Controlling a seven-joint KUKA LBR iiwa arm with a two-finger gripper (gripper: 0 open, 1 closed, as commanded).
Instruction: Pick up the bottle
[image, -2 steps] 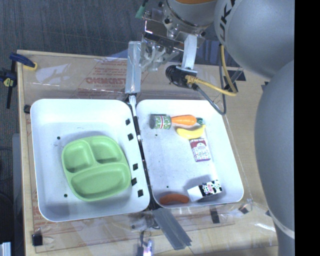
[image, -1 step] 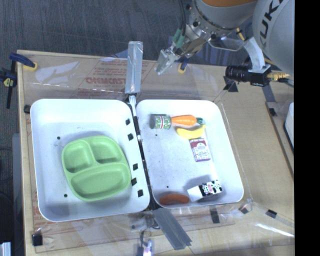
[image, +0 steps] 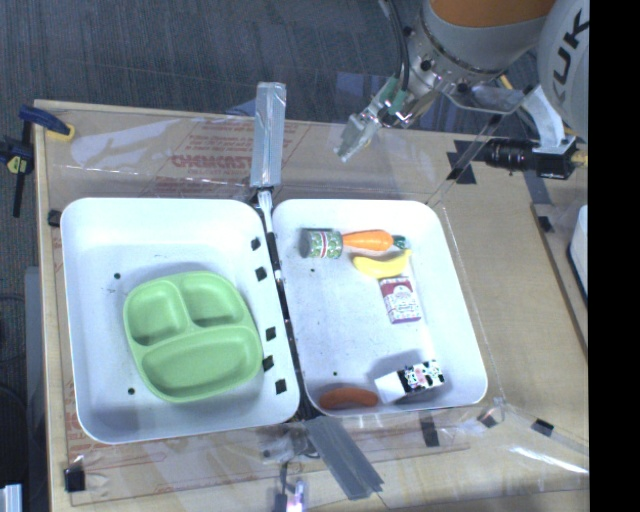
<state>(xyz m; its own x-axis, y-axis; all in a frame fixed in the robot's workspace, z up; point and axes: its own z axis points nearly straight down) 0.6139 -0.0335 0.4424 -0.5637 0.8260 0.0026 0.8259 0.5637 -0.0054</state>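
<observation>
I read the gripper (image: 358, 133) high above the bench, past the far edge of the right bin (image: 455, 270), near the strip of tape (image: 268, 135) that runs up from the seam between the bins. It is blurred; whether it is apart or together I cannot tell. Nothing is visibly held.

The bottle (image: 321, 243) lies on its side in the far-left corner of the right bin, a small green item with a pale label band. A carrot (image: 368, 240) touches or nearly touches its right end, and a banana (image: 383, 263) lies just beside the carrot. Further toward the near edge sit a red-and-white packet (image: 401, 299), a black-and-white carton (image: 411, 379) and a brown sausage (image: 349, 398). The left bin (image: 85, 260) carries a green divided tray (image: 193, 335).

Handling judgement: the bottle looks light, rigid and smooth, so it is likely to roll or slip. I would close across its barrel at mid-length, fingers square to the long axis, keeping clear of the carrot and the bin wall.
</observation>
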